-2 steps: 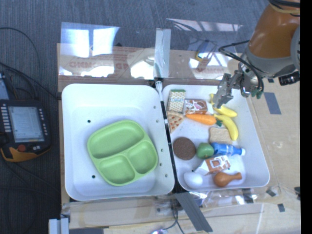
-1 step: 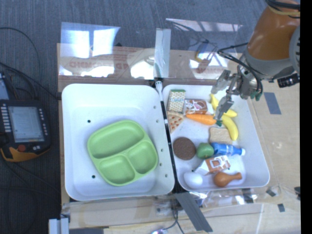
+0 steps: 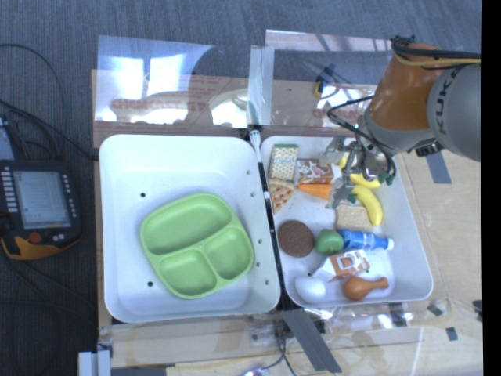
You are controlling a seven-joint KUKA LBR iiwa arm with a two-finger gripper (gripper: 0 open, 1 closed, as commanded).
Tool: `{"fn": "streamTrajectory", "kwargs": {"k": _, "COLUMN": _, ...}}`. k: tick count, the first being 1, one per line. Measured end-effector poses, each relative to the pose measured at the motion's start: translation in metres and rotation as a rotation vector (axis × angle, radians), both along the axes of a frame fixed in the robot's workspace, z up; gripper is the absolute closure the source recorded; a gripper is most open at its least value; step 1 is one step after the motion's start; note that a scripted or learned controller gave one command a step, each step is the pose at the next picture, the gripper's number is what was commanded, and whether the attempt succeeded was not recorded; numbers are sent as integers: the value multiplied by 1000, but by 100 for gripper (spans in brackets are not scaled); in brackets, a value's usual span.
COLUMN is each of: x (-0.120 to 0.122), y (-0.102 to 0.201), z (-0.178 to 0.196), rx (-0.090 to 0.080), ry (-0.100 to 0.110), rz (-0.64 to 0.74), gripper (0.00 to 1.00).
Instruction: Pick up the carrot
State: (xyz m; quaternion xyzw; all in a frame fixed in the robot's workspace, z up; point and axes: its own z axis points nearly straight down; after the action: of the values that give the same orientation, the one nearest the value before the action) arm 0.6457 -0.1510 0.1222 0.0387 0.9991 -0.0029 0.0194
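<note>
The carrot [image 3: 315,189], a small orange wedge, lies in the upper middle of the right bin [image 3: 416,266], between a pizza slice [image 3: 280,196] and a banana [image 3: 369,200]. My gripper [image 3: 345,183] hangs low over the bin, just to the right of the carrot's thick end and close to it. The gripper's dark body hides part of the banana and the objects behind it. I see nothing held in it.
The right bin is crowded: a cracker box [image 3: 284,161], brown cookie [image 3: 296,238], green fruit [image 3: 329,241], bread slice [image 3: 353,216], blue bottle [image 3: 365,242], egg [image 3: 311,289] and drumstick [image 3: 364,287]. A green divided plate [image 3: 197,244] lies in the left bin [image 3: 125,163].
</note>
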Motion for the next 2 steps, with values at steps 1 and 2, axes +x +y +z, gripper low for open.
{"fn": "streamTrajectory", "kwargs": {"k": 1, "x": -7, "y": 41, "z": -9, "rx": -10, "ry": -24, "rz": 25, "gripper": 0}}
{"fn": "streamTrajectory", "kwargs": {"k": 2, "x": -7, "y": 33, "z": -10, "rx": 12, "ry": -20, "rz": -63, "gripper": 0}}
